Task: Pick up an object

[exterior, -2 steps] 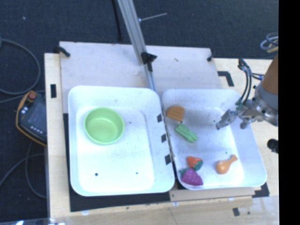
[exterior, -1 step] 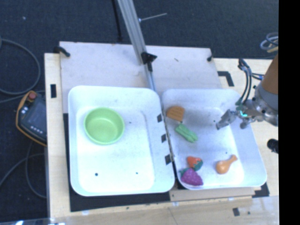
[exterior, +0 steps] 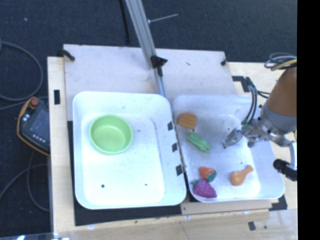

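Observation:
The right bin (exterior: pixel 220 106) holds several toy foods. A tan bread-like piece (exterior: pixel 187 120) lies at its upper left, with a green vegetable (exterior: pixel 199 142) just below it. Near the front edge lie a red piece with a green top (exterior: pixel 207 173), a purple grape bunch (exterior: pixel 204 188) and an orange drumstick (exterior: pixel 241 175). My gripper (exterior: pixel 240 139) hangs over the right-hand middle of this bin, right of the green vegetable and above the drumstick. Nothing shows in its grasp.
The left bin (exterior: pixel 145 184) holds a light green bowl (exterior: pixel 111 134) at its left. A slanted metal pole (exterior: pixel 142 29) rises from behind the bins' shared edge. A pendant (exterior: pixel 34 126) and cables lie on the floor at left.

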Controlling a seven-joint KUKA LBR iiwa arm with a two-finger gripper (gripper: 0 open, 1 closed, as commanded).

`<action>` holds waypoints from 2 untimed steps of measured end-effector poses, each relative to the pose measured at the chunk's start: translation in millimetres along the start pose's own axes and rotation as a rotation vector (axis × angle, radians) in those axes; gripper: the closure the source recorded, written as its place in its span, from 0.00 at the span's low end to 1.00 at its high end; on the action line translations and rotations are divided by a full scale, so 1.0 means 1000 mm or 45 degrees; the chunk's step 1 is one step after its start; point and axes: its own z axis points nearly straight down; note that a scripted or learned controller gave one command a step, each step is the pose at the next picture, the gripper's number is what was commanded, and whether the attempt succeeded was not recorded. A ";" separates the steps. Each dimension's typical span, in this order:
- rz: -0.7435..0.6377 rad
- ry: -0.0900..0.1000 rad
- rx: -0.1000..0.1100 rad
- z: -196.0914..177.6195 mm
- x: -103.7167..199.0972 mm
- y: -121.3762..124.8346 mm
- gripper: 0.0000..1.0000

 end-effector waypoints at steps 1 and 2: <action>0.002 -0.003 -0.007 0.046 -0.001 0.000 0.00; 0.006 -0.004 -0.014 0.033 -0.002 0.002 1.00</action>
